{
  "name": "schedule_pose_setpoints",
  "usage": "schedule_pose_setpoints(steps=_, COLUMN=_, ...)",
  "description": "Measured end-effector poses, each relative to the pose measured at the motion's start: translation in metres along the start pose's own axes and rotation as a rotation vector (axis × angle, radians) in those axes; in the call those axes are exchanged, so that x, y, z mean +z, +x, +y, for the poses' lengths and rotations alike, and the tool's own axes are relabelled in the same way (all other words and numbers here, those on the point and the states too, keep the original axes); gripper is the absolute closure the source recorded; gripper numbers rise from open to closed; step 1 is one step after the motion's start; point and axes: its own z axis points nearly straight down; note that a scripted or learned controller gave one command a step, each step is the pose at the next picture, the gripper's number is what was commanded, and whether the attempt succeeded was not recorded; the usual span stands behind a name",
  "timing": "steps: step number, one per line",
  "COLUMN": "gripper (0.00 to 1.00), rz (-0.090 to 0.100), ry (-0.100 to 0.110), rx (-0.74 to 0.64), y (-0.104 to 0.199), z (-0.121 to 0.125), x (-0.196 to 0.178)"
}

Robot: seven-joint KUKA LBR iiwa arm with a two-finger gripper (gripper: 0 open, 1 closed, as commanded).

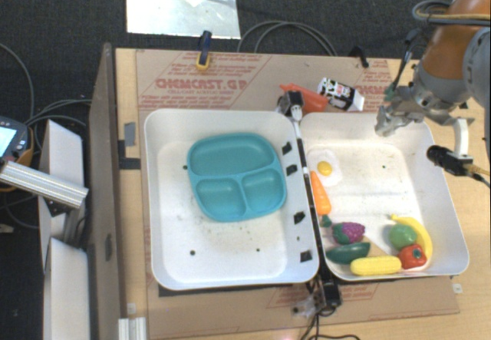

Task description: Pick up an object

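Near edge first: toy food is crowding the right bin (430,177) at its 6 o'clock end. Corn cob (375,265), cucumber (348,252), purple grape bunch (349,232), green pepper (401,236), small red tomato-like piece (413,255) and banana (414,231) are sitting nearly touching, likely dumped there as candidate picks. Tight packing is leaving little finger room between them.

Carrot (321,194) is lying along the divider wall at 9 o'clock, hard against the edge. Fried egg (324,168) is sitting just beyond it, flat, more open around it.

Left bin (165,200) is carrying a teal divided plate (235,176).

Gripper (390,125) is hanging over the right bin's far rim at 12 o'clock, well apart from all food, nothing between its fingers; released or clenched, cannot tell. Bin centre is offering open room for descending.
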Motion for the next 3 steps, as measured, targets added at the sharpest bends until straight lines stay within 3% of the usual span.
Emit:
schedule_pose_setpoints(steps=1, gripper=1.00, rz=0.006, ry=0.011, rx=-0.008, y=0.045, z=-0.030, x=0.082)
schedule_pose_setpoints(steps=2, gripper=1.00, rz=0.005, ry=-0.005, rx=-0.014, y=0.118, z=-0.011, x=-0.029)
schedule_pose_setpoints(steps=3, gripper=0.00, rz=0.004, ry=0.004, rx=-0.006, y=0.113, z=-0.014, x=-0.022)
